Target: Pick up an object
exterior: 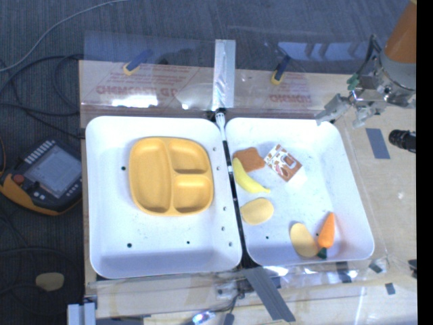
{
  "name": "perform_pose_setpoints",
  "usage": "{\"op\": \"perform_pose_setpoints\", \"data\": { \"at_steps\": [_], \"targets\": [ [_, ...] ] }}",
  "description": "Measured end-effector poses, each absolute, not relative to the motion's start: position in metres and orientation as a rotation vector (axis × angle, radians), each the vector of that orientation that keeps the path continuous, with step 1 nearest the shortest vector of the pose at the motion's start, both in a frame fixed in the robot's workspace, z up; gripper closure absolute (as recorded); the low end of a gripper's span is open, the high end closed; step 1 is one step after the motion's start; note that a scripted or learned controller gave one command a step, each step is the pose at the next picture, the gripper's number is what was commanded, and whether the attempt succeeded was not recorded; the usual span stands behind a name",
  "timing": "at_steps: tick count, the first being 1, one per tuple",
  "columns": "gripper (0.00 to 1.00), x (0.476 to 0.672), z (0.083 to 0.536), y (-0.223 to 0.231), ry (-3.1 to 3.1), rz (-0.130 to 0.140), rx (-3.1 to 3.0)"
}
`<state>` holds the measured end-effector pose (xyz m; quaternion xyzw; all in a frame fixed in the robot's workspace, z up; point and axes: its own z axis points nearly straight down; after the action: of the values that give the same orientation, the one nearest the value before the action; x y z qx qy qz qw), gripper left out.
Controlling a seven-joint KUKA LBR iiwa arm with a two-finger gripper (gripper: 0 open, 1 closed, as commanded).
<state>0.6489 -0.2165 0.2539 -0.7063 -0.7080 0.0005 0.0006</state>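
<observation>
Two glossy white bins (pixel 108 249) on tabletop: left, compartmented yellow tray (pixel 171 175); right, curved banana (pixel 247 179), tapered carrot (pixel 327 229); claw (pixel 348 107) spread, ungrasping.

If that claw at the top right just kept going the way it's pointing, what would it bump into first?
The gripper points down-left toward the right bin. Probably it would meet the bin's bare upper right corner first; the small printed carton lies further along. Depth is hard to judge.
</observation>
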Motion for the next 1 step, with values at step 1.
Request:
{"op": "perform_pose_setpoints", "data": {
  "at_steps": [1],
  "targets": [
    [0.00, 0.6292, 0.1765, -0.1915, -2.205, 0.006, -2.238]
  ]
}}
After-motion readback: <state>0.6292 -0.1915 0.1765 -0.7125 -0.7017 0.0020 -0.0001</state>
